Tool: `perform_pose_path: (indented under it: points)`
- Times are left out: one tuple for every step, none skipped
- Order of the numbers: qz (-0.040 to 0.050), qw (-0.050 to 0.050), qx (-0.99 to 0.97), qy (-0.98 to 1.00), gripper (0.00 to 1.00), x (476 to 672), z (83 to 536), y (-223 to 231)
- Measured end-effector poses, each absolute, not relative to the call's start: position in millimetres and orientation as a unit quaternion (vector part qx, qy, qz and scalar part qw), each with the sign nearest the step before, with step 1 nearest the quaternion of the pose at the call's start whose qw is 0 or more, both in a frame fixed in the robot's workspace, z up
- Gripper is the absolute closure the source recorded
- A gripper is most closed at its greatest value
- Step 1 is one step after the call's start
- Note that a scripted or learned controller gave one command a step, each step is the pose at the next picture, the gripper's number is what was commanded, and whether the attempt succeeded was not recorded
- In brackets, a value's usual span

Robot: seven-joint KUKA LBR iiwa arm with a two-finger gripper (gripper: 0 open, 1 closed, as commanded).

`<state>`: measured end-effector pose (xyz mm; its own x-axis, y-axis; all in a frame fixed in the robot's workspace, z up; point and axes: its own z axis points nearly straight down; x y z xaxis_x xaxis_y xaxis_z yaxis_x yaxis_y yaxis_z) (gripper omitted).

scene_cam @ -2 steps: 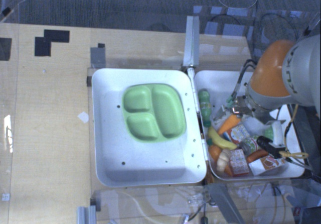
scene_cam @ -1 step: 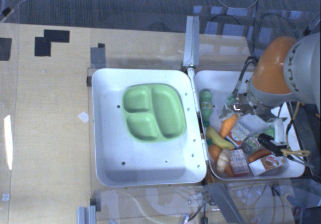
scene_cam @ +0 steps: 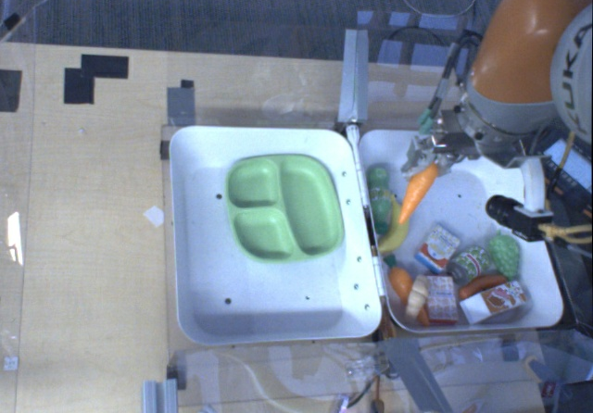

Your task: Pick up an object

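Tray (scene_cam: 281, 206) fills left bin (scene_cam: 199, 244); toy food (scene_cam: 456, 277) crowds right bin (scene_cam: 482, 187).

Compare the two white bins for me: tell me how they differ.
The left bin is the wider one; the right bin is narrower. The left bin holds one thing, a green divided plate; the right bin holds a heap of toy food, including a carrot. The gripper hangs over the right bin, not the left. Both are shallow, white and round-cornered.
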<state>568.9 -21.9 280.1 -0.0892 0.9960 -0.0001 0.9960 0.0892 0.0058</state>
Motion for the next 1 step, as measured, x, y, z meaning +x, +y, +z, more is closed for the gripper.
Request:
perform_pose_path:
  points:
    - [0.0016,0.002,0.691,0.723,1.0,583.6,282.4,-24.3]
